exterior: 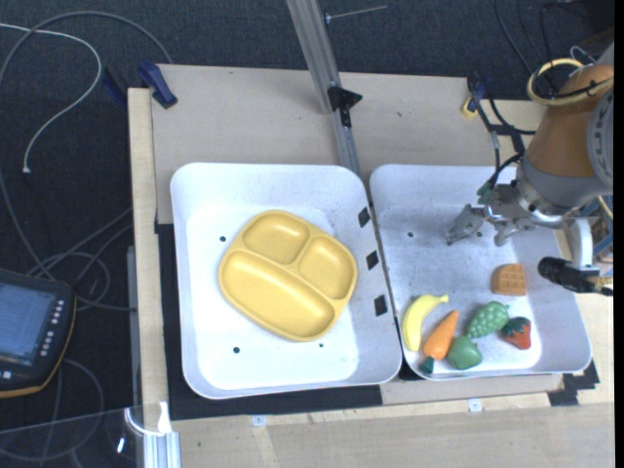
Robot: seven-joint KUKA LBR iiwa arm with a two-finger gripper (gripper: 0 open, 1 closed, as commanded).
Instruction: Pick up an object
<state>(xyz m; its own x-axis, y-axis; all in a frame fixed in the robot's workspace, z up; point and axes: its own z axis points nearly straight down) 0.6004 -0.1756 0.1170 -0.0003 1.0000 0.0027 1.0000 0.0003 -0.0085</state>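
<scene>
Arm reaches in over the right bin, fingers spread open, holding nothing, above bare floor

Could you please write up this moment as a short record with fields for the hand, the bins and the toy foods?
hand: open, above the right bin, holding nothing
left bin: yellow divided plate
right bin, near edge: banana, carrot, green pepper, grapes, strawberry
waffle: apart, closest to hand
</scene>
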